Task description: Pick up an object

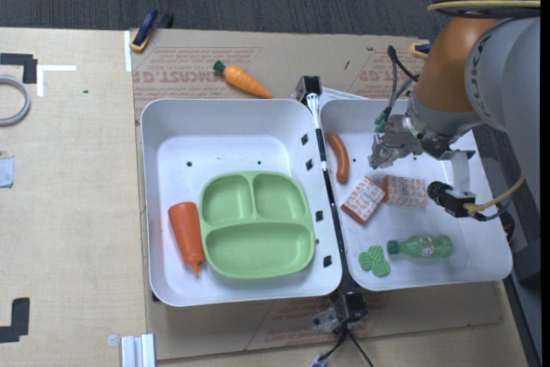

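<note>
Reading red mirrored print on the brown cardboard sheet [284, 56] under the bins, too faint to spell out; seeing small print on the red-and-white paper packet [364, 199] and on the flat red patterned packet [406, 192], too small to read.

Counting two shallow white plastic bins: the left bin [163, 133] and the right bin [490, 262], touching along the middle. Counting in the left bin one light green three-part plastic plate [256, 224] and one orange cone-shaped carrot toy [186, 234] lying just beside the plate, on its left. Counting in the right bin one orange-red sausage toy [339, 157], the two packets side by side, one green ridged leaf-shaped toy [374, 260] and one small green plastic bottle [421, 247] lying on its side. Counting one more orange carrot toy with a green top [241, 79] outside, on the cardboard behind the left bin.

Hanging over the right bin's far part, the grey two-finger gripper [382, 152]; not possible to tell if spread or pressed together. Lying just below the gripper, the two packets; lying to its left, near, the sausage toy; lying well apart toward the near wall, the bottle and the leaf toy.
</note>
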### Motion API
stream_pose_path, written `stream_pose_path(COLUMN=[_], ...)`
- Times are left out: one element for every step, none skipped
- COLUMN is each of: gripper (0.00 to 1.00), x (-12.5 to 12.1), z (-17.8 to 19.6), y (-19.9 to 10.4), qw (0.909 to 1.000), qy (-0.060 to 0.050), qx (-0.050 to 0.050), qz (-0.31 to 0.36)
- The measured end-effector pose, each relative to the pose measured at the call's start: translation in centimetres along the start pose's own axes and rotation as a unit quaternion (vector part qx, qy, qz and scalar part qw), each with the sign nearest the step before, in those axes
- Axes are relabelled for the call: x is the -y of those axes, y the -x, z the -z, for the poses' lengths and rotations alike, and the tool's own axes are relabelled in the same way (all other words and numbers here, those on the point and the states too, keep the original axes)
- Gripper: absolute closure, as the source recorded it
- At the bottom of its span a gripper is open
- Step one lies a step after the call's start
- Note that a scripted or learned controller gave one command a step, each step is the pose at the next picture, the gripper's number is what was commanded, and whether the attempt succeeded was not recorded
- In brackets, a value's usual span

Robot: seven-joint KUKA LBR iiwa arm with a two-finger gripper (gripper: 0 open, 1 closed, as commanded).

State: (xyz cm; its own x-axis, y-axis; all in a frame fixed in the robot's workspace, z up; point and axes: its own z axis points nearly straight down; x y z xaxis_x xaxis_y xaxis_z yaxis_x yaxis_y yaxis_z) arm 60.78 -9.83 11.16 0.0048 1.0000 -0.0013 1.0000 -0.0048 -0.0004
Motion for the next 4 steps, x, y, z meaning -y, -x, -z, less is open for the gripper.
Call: stream_pose_path(gripper=[0.0, 0.0, 0.0, 0.0], x=[0.0, 6.6, 9.5, 10.9], z=[0.0, -1.2, -1.2, -1.3], y=[0.0, 2.1, 3.1, 6.7], qw=[1.0, 0.9979, 0.9972, 0.9823], qy=[0.0, 0.01, 0.012, 0.01], qx=[0.0, 0.001, 0.003, 0.003], qz=[0.0, -0.065, 0.074, 0.187])
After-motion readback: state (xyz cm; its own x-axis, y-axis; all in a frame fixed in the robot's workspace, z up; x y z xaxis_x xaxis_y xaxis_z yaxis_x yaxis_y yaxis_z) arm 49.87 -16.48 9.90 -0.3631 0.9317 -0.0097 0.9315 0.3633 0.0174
